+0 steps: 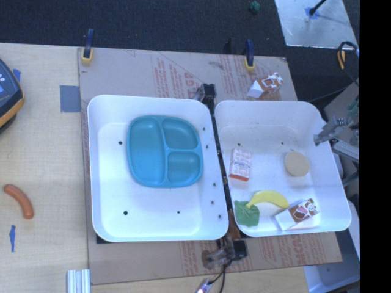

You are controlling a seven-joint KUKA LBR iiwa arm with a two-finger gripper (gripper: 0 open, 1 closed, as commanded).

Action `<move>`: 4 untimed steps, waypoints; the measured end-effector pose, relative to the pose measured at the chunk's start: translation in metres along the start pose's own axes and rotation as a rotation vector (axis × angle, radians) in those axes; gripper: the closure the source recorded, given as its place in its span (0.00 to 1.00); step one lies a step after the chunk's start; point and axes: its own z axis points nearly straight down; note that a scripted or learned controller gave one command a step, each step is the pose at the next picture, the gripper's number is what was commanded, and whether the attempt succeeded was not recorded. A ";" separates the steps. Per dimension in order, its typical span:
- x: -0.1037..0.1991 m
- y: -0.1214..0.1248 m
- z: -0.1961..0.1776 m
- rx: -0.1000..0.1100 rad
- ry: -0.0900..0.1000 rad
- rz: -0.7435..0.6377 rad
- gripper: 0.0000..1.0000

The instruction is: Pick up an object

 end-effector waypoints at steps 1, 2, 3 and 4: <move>0.012 0.032 0.124 0.003 0.000 -0.003 0.00; -0.001 0.004 0.194 0.002 0.001 -0.001 0.00; 0.017 0.065 0.192 -0.002 0.001 0.000 0.00; -0.002 0.019 0.193 0.001 -0.001 -0.001 0.00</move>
